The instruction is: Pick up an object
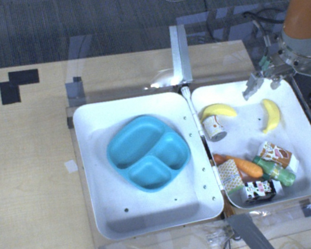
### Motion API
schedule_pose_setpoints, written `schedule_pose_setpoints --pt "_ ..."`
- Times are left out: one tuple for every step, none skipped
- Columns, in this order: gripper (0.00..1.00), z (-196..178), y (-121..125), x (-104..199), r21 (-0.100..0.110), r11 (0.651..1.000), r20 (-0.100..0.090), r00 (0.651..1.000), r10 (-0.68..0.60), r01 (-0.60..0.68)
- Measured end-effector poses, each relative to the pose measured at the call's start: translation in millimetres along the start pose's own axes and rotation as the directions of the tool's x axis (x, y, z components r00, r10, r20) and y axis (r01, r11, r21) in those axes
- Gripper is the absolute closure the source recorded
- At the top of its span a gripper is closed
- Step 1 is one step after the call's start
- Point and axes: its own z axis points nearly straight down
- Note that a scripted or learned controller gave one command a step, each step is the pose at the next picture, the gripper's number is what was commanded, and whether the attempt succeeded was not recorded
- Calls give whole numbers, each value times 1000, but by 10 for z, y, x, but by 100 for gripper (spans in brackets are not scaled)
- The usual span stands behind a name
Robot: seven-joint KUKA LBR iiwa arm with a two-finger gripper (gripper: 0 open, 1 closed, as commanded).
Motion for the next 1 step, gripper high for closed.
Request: schedule_pose_setpoints --pt "0 968 -77 -470 0 985 -1 985 -172 172"
